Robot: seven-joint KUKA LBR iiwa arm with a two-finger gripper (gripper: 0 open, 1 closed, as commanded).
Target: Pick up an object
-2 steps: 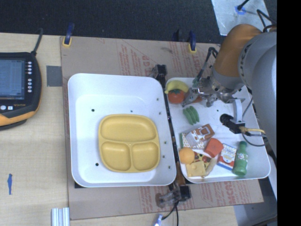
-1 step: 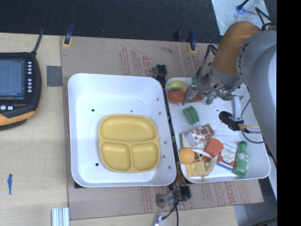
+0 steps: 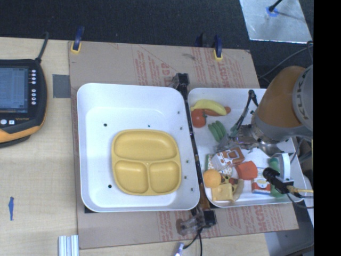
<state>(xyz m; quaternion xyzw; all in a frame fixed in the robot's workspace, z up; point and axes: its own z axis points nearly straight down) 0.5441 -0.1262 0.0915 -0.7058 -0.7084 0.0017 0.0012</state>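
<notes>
Here the pincer (image 3: pixel 234 139), grip unclear, hangs amid crowded toy food (image 3: pixel 219 130) beside the yellow tray (image 3: pixel 145 161)

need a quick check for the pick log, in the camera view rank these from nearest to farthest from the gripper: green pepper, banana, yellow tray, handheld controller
Measured from the gripper, low in the right bin:
1. Green pepper, just to its left in the same bin.
2. Banana, at that bin's upper left.
3. Yellow tray, in the left bin.
4. Handheld controller, at the bench's far left edge.
</notes>
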